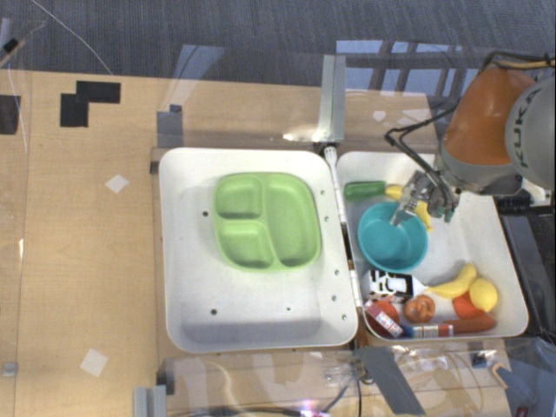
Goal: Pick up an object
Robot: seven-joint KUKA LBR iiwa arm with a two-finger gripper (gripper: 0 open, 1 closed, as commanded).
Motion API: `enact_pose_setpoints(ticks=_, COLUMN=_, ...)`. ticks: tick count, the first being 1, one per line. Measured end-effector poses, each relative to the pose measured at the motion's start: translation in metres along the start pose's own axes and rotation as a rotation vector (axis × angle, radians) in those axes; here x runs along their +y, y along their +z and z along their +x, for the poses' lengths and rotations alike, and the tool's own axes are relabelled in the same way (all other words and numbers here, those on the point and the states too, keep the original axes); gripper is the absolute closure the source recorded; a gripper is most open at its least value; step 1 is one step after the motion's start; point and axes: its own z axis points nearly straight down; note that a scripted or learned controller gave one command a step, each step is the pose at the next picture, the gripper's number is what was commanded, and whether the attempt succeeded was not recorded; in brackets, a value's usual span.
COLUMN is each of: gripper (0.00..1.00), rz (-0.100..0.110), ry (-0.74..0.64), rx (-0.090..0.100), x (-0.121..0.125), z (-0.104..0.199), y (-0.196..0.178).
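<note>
Gripper (423, 200) hangs over a round teal bowl's (393, 238) rim; jaws' state cannot be told.

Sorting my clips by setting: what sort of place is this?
Probably a robotics lab bench: a grey arm reaches over two white bins, one holding toy food like a banana, one a green plate.
</note>
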Motion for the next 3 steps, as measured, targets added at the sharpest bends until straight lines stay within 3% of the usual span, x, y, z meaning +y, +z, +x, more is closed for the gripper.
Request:
enact_pose_setpoints(ticks=1, gripper=1.0, rz=0.004, ry=0.001, rx=0.005, x=-0.001, z=-0.022, y=-0.15)
enact_pose_setpoints(ticks=2, gripper=1.0, rz=0.006, ry=-0.159, rx=0.015, x=-0.041, z=-0.051, y=-0.195)
enact_pose_setpoints(ticks=3, gripper=1.0, rz=0.0, ry=-0.488, rx=0.029, x=0.01, z=-0.007, y=-0.061)
